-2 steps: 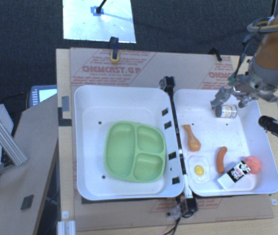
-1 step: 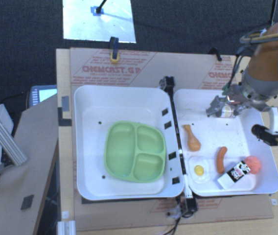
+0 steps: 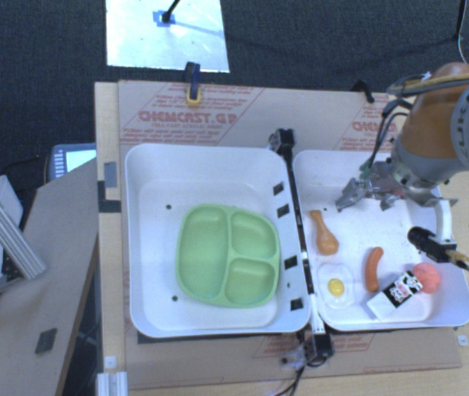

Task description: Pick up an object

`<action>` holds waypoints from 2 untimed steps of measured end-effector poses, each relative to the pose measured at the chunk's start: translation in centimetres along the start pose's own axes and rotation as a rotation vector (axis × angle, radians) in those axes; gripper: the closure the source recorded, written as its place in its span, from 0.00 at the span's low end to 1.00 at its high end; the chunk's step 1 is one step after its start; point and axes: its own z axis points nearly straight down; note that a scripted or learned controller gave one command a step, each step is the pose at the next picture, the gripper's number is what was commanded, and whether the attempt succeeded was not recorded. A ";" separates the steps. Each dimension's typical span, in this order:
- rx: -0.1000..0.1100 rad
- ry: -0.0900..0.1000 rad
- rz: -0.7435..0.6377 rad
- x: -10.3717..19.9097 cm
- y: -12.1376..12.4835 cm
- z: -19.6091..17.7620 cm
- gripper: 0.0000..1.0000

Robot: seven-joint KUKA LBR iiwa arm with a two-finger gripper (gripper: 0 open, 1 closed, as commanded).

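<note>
Camera view: arm [image 3: 445, 122] reaches from right, gripper [image 3: 357, 195] low over right bin [image 3: 466, 304], fingers spread, grasping nothing.

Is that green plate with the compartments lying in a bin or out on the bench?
In a bin. The green plate lies flat, face up, on the floor of the left bin, with white walls showing all around it.

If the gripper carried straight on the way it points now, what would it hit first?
The gripper points down and left over the right bin. It would probably meet that bin's bare white floor first, short of the orange drumstick-shaped toy, though depth is hard to judge from above.
</note>
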 end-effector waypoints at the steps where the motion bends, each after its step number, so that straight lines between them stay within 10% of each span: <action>1: 0.001 0.000 0.000 0.1 -0.1 5.2 0.00; 2: -0.006 -0.002 0.000 0.0 0.2 3.9 1.00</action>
